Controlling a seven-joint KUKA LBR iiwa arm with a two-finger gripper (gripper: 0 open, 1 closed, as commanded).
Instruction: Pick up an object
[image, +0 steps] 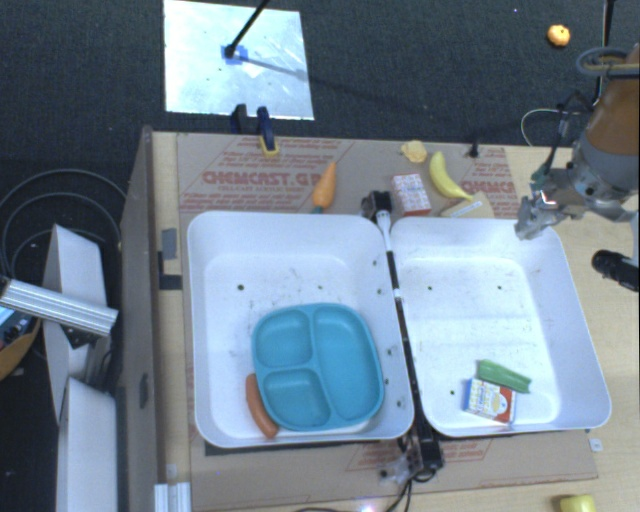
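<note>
In the right bin (560, 300), near its front right corner, a small red and white carton (489, 401) lies with a green pod-shaped piece (504, 375) just behind it. The left bin (215, 290) holds a blue divided plate (317, 365) and an orange sausage (260, 406) at the plate's front left. My gripper (530, 218) hangs at the back right corner of the right bin, above its rim, far from the carton and the pod. Nothing shows between its fingers.
Behind the bins on the cardboard lie a carrot (324, 186), a small pink box (411, 193), a banana (445, 177) and a yellow piece (414, 151). A blue clamp (265, 128) stands at the back edge. A black divider (393, 270) runs between the bins.
</note>
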